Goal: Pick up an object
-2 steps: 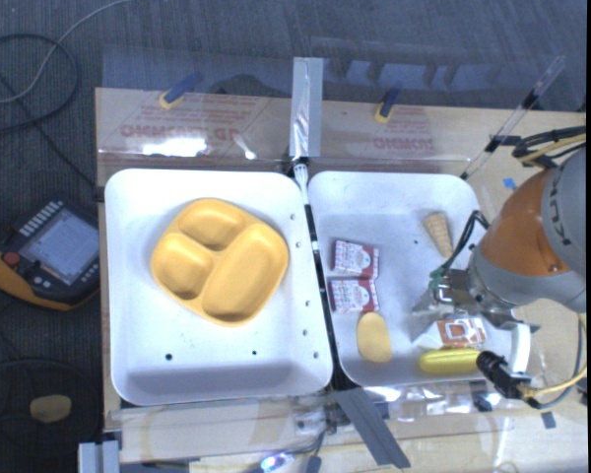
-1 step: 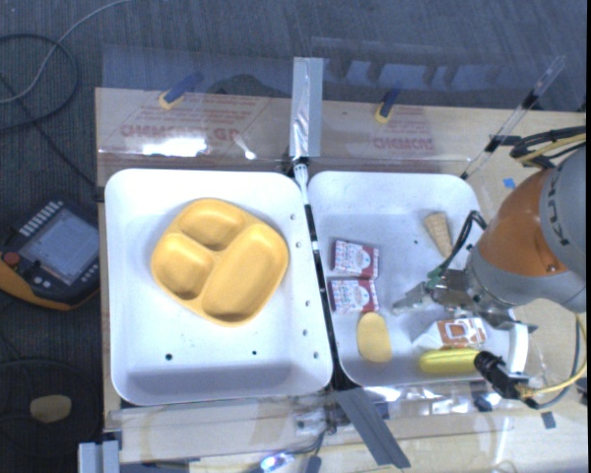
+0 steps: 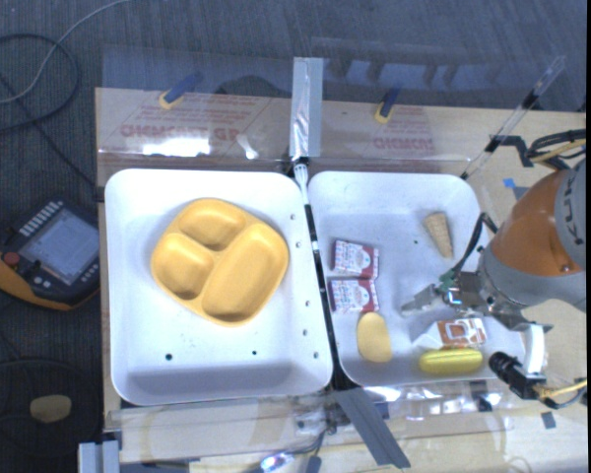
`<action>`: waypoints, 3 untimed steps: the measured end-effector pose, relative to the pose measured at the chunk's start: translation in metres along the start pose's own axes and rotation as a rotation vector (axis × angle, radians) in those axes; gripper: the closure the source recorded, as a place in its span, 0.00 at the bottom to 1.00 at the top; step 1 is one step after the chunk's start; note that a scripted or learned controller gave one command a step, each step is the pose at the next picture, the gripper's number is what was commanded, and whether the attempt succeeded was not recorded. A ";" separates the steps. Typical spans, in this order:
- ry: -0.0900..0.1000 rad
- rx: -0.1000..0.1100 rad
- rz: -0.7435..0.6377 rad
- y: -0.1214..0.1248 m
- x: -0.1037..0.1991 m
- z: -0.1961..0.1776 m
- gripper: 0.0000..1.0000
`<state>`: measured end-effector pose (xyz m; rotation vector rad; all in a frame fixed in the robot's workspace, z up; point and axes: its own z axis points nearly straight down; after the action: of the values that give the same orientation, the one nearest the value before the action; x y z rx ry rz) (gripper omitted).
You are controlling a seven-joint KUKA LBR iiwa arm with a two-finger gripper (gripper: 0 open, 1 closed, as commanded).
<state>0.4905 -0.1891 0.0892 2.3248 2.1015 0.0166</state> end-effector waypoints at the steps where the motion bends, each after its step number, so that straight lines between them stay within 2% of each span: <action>1: 0.005 0.003 -0.030 0.002 -0.010 0.000 0.00; 2: -0.007 -0.001 0.054 -0.005 0.034 -0.001 0.00; 3: 0.010 0.006 -0.094 0.002 -0.014 -0.001 0.00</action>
<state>0.4906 -0.2035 0.0897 2.2308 2.2155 0.0217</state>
